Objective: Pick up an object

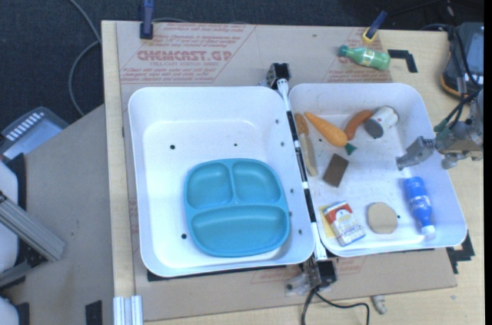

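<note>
The right bin holds several objects. An orange carrot lies near its left wall beside a thin wooden stick. A brown block sits below the carrot. A curved orange piece touches a white and grey cylinder. Along the front lie a red and white packet, a round tan disc and a blue bottle. My gripper reaches in over the bin's right side, just above the blue bottle, with nothing visibly in it.
The left bin carries a blue divided plate. A green bottle lies on the bench behind the right bin, and a blue clamp stands at the back left. Cables and equipment crowd the right edge.
</note>
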Robot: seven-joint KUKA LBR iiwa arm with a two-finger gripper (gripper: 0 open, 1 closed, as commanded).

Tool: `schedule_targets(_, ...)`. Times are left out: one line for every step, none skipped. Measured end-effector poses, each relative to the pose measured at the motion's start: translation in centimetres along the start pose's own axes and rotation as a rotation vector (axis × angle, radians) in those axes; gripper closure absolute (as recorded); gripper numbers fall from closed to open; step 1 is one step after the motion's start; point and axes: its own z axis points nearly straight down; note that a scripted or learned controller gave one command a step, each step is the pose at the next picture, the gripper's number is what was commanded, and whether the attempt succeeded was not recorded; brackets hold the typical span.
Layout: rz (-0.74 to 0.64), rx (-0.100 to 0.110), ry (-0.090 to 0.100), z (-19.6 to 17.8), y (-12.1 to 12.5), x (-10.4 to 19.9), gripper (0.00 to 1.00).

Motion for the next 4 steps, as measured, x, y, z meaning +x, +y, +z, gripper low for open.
schedule_targets(-0.004, 0.002, 0.007, 13.5, 0.0, -2.9, 0.0)
schedule_targets(-0.002, -0.001, 0.001, 13.8, 4.4, 5.7, 0.0)
schedule_targets(-0.001, -0.001, 0.001, 13.8, 11.9, 7.3, 0.0)
schedule_targets(-0.001, 0.01, 0.001, 13.8, 16.3, 8.0, 0.0)
